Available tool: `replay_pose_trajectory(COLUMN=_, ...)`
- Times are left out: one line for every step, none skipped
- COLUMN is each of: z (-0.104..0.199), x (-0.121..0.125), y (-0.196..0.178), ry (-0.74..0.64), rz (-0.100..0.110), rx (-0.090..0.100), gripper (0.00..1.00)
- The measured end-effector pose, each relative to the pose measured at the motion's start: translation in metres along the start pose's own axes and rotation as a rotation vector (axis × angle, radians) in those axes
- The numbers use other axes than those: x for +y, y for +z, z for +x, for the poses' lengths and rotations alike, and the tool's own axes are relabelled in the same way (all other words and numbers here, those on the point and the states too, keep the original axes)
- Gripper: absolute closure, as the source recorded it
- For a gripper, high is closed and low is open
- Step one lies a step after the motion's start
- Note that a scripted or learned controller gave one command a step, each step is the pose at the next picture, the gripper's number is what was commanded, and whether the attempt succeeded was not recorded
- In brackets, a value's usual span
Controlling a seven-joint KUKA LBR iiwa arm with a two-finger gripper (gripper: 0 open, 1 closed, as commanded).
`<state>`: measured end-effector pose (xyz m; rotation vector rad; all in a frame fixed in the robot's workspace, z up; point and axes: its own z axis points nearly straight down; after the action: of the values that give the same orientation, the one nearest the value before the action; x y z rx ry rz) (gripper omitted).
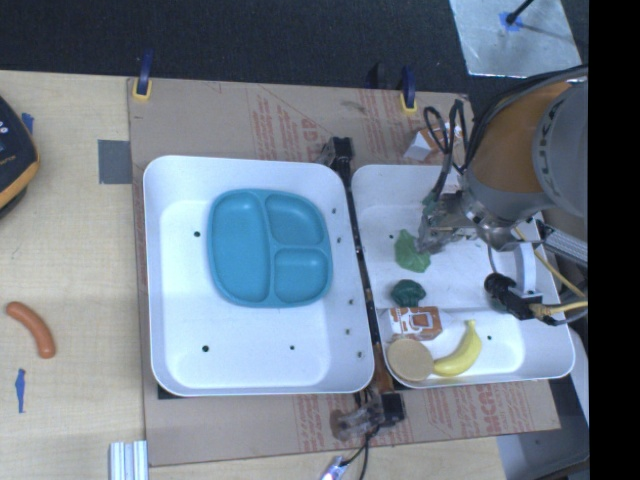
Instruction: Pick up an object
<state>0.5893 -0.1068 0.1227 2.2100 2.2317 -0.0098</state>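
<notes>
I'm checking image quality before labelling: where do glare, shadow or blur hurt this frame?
Camera view: the left bin is bright and nearly washed out around the blue divided plate; the arm shades the right bin near the gripper, whose fingers look soft; the banana stays readable.

Divided plate [269,245] in left bin [160,268]; banana [459,353] and round disc [408,359] in right bin [540,353].

Camera: one, fixed above my bench [70,268], looking down at a slant.
Range: middling; both bins fit, left bin [160,268] frame centre, right bin [540,353] beside it.
My arm [520,148]: enters at frame right.
</notes>
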Motion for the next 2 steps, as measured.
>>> replay_pose_trajectory(z=0.0, x=0.0, y=0.0, ry=-0.001, rz=0.0, rx=0.0, gripper=0.0)
replay_pose_trajectory(z=0.009, x=0.01, y=0.031, ry=0.004, rz=0.001, rx=0.005, gripper=0.0)
